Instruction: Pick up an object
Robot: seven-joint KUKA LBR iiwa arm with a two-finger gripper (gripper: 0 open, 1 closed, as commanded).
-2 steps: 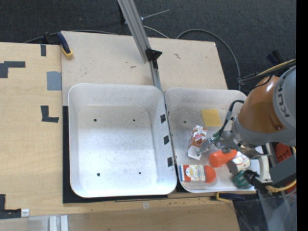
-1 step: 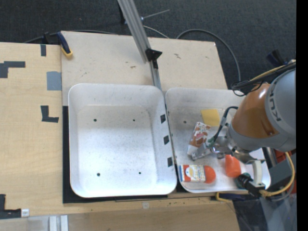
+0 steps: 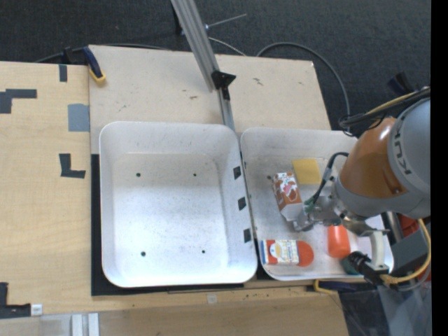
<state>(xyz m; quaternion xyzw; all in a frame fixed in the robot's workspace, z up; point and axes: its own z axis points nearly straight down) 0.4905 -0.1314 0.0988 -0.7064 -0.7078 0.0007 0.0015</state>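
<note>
The pale wooden desk carries everything, and the places below are given from the right-hand shallow white plastic bin. Well to its left, touching it along one wall, sits the left-hand shallow white plastic bin, speckled with dark marks. A slim silver metal rail slants down from the top of the view to meet the rim where the two bins join.

Inside the right-hand bin, toward its near-left corner, a small carton with a red and orange printed label lies flat on its side. At the bin's middle a brown and white printed box lies tilted, and just behind it rests a flat yellow square sponge. Toward the bin's near-right side stands a small orange plastic cup.

The grey metal end effector is low inside that bin, right at the near end of the brown and white box and apparently touching it. Whether its fingers are spread or closed cannot be told. The grey arm with its orange band covers the bin's right side.
</note>
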